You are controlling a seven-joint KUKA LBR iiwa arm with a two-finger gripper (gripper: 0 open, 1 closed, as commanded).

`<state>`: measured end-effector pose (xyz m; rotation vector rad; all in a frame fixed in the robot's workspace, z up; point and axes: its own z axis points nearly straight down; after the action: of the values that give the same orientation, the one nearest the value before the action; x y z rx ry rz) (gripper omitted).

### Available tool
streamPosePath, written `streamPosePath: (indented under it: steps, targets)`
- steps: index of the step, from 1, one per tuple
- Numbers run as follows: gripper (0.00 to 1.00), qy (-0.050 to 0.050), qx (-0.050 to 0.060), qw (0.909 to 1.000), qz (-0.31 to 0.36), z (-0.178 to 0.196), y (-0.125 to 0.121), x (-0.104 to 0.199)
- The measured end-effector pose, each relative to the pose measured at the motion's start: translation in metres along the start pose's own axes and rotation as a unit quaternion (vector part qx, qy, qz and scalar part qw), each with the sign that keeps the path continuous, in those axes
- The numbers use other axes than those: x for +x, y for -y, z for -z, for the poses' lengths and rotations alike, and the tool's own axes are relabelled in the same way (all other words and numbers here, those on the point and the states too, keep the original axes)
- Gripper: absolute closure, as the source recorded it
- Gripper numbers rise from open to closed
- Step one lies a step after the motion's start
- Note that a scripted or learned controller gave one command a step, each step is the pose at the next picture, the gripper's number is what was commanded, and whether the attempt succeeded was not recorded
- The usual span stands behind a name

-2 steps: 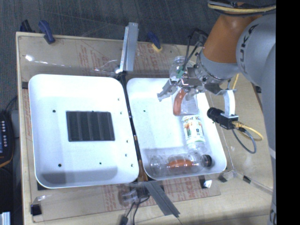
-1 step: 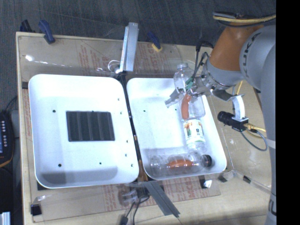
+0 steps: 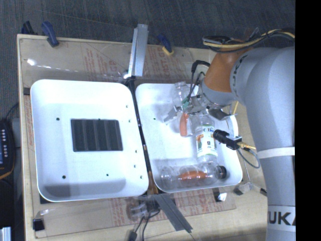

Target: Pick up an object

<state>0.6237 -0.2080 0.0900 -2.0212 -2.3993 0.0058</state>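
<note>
Your gripper (image 3: 193,104) hangs over the clear bottles (image 3: 206,142) in the right bin (image 3: 150,134); jaw state unreadable. Slick curved plastic may squirt free.

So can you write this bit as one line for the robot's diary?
arm: over right bin | gripper: low among clear bottles | labelled bottle: lying in bin | grasp: cannot tell

The tabletop (image 3: 75,59) is a pale wooden board under a clear sheet with red printing. Two shallow white bins rest on it, touching: the left bin (image 3: 50,109) and the right bin (image 3: 153,134). Blue clamps (image 3: 49,33) grip its far edge.
</note>
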Motion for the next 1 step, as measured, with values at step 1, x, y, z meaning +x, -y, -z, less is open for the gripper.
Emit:
streamPosePath:
  steps: [1]
  targets:
    - [1.00,0.000,0.001,1.0000,0.002,0.0095,-0.0001,0.0007]
